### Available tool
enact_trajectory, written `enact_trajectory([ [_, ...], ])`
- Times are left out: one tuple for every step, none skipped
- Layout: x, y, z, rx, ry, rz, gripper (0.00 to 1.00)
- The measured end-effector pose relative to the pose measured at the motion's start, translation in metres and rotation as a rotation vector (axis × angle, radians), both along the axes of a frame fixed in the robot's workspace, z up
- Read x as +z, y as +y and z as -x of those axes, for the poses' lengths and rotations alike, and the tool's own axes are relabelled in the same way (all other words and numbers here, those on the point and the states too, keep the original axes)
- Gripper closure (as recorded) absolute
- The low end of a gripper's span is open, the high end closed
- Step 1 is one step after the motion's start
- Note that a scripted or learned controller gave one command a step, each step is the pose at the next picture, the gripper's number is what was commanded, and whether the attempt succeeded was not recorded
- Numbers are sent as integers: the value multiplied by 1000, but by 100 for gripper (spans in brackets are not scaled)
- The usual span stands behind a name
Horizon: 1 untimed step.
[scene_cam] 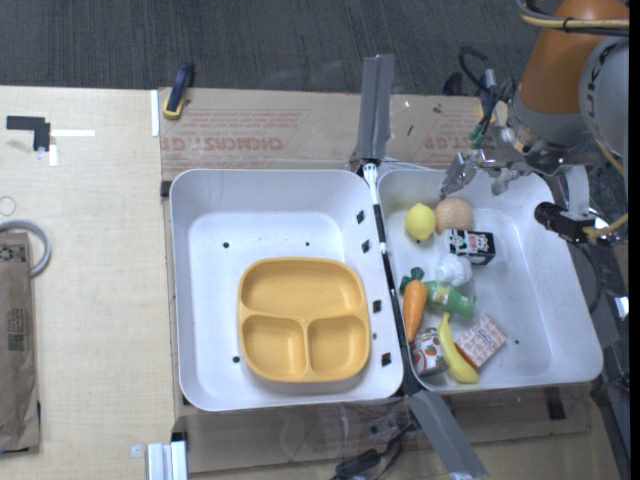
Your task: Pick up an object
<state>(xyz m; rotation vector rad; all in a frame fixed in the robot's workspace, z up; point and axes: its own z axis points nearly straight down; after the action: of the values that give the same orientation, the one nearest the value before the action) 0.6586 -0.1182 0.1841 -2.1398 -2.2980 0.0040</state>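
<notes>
Light: bright, even, from overhead.
Shadows: soft, faint inside the white bins (190,298).
Focus: slightly soft throughout, grainy.

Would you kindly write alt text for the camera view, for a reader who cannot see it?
The gripper hovers over the right bin's far edge, near a lemon among crowded toy groceries, including a carrot and banana. The left bin holds a yellow divided tray.

Arm (585,58) cropped at right edge

Right bin (560,298) right half lies bare; items (450,288) crowd its left.
</notes>
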Motion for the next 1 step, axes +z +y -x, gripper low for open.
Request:
enact_trajectory([
  [-81, 22, 16, 22, -20, 3, 0],
])
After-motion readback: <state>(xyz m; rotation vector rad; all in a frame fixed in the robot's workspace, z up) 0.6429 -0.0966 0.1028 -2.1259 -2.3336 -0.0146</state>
